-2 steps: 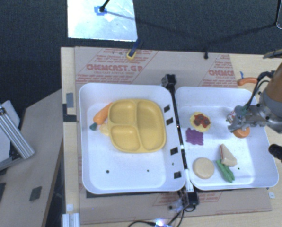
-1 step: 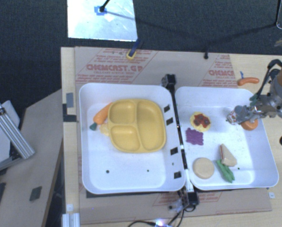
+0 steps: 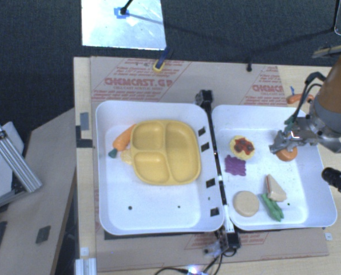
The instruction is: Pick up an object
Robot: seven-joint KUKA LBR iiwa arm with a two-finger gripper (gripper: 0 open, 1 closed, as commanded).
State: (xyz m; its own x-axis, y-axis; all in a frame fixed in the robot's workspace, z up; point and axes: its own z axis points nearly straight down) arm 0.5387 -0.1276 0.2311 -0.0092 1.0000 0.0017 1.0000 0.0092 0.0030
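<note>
Overall, a bench [image 3: 84,171] carries 2 shallow white bins side by side, the left bin [image 3: 153,216] and the right bin [image 3: 313,208], their inner walls touching along the middle. From the right edge enters the grey arm [image 3: 336,105] with its orange band, its gripper [image 3: 286,142] low over the right bin near that bin's far right part. How the claw stands, apart or together, cannot be told: the fingertips merge with an orange object [image 3: 287,153] directly beneath them, and whether this object sits between them is not visible. A yellow divided plate [image 3: 162,152] with 3 compartments occupies the centre of the left bin. A toy carrot [image 3: 122,138] lies at the plate's left rim, touching it. In the right bin, a tan disc [image 3: 246,203] rests near the front left corner. Beside it to the right stand a wedge-shaped sandwich piece [image 3: 275,188] and a green vegetable [image 3: 272,206], these 2 touching. A small pizza piece [image 3: 242,146] with red topping lies toward the left wall, a purple piece [image 3: 235,165] just in front of it.
</note>
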